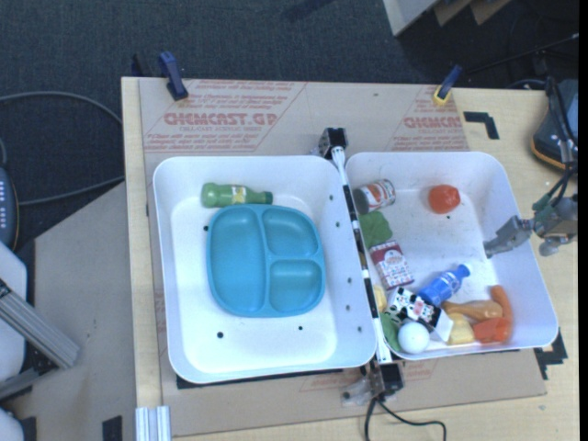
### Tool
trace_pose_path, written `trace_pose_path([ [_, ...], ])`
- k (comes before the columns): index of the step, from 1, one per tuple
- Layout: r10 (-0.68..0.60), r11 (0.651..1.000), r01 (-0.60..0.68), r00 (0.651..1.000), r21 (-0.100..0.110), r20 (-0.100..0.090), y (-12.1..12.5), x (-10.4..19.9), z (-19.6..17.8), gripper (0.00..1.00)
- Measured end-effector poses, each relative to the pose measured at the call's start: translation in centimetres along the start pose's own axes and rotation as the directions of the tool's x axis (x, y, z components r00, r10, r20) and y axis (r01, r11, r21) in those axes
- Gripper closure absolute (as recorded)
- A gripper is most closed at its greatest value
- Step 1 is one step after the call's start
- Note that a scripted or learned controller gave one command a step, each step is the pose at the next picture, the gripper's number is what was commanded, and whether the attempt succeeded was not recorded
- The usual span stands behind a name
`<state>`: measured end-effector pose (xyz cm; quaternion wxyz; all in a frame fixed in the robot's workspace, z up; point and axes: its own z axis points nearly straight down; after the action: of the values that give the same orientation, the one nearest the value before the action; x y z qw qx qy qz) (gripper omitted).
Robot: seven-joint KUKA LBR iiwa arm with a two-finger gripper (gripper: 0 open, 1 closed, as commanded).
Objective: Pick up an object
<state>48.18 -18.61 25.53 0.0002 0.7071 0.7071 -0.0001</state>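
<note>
A tray (266, 260) and bottle (235, 194) lie in the left bin (179, 274); the right bin (528, 283) holds clutter.

Two white bins sit side by side: the left bin (175, 274) holds a blue divided plate (266, 259) and green bottle (235, 195); the right bin (478, 168) holds a red tomato (444, 198), blue bottle (443, 285) and white ball (413, 338), gripper (508, 238) at its right edge.

Both white bins (175, 274) appear smooth, semi-gloss moulded plastic, the blue divided tray (266, 258) matt plastic, the green bottle (235, 194) and the blue bottle (443, 285) glossy plastic, and the table (276, 118) pale matt board with red print.
</note>
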Motion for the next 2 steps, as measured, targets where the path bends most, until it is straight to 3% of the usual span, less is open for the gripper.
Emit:
trace_pose_path([
  [1,0.001,1.0,-0.001,1.0,0.003,-0.001,4.9,-3.0,12.5,0.0],
  [2,-0.001,1.0,0.001,1.0,-0.001,0.0,10.5,4.3,17.1,0.0],
])
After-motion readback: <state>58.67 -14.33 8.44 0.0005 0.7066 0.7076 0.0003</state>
